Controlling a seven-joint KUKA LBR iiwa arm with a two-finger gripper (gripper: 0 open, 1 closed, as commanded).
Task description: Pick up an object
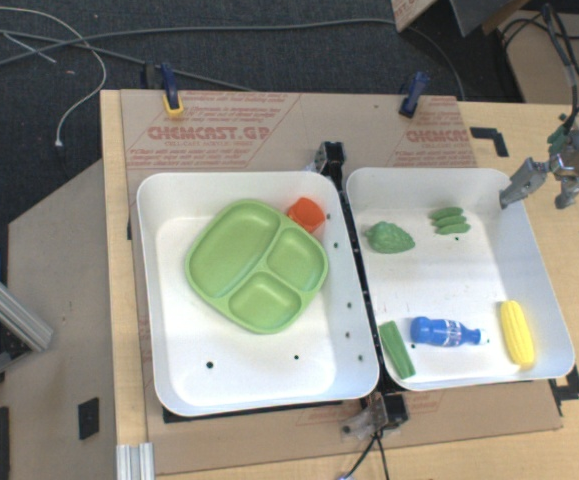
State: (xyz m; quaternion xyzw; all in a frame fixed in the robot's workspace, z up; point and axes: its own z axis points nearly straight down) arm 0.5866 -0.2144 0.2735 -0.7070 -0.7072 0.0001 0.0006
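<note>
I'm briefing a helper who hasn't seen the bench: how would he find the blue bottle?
Look in the right-hand white bin, along its near edge. The blue bottle lies on its side between a green stick and a yellow corn cob; it is the bin's single blue item.

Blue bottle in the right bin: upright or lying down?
Lying down. The blue bottle rests on its side on the right bin floor, white cap end toward the yellow corn.
</note>
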